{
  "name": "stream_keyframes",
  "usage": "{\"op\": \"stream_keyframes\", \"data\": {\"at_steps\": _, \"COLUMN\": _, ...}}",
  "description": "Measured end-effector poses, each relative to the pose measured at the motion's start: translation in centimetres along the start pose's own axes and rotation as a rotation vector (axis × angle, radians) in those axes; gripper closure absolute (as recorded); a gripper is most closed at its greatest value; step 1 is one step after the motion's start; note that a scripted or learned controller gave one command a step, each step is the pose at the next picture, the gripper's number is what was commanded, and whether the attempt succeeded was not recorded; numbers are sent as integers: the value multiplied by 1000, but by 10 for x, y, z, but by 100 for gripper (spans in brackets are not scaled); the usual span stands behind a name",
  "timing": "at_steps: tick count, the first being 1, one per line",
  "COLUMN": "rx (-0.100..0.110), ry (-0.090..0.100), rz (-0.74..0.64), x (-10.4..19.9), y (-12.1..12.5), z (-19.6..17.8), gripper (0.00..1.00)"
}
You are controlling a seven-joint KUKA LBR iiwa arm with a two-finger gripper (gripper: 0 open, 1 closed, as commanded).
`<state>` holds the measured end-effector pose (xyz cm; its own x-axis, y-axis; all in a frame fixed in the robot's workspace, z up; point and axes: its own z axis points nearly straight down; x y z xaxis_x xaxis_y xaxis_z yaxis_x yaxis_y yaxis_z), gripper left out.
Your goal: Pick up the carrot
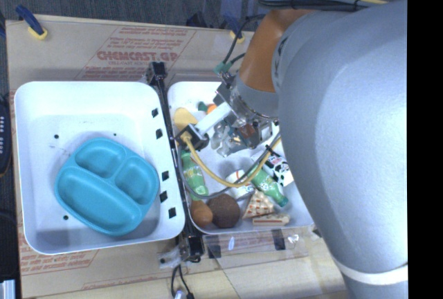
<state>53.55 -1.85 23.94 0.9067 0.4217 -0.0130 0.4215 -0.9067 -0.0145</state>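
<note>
Camera view puts our gripper point(232, 133) low inside the right bin point(181, 92), near its left wall, with clutter close on every side; we cannot tell how the jaws stand. A small orange piece point(210, 109), perhaps the carrot, lies just beyond the jaws. Past the dividing wall, the left bin point(41, 104) holds a blue divided plate point(106, 184).

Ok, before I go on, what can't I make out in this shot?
- Carrot: just an orange speck by the right bin's back wall; the tool covers the rest.
- Tool's fingers: lost in clutter.
- Right bin: its right half is hidden under the arm.
</note>
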Motion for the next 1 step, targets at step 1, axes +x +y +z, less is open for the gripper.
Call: {"op": "stream_keyframes", "data": {"at_steps": 1, "rx": 1, "ry": -1, "rz": -2, "x": 0, "y": 0, "z": 0, "gripper": 0}}
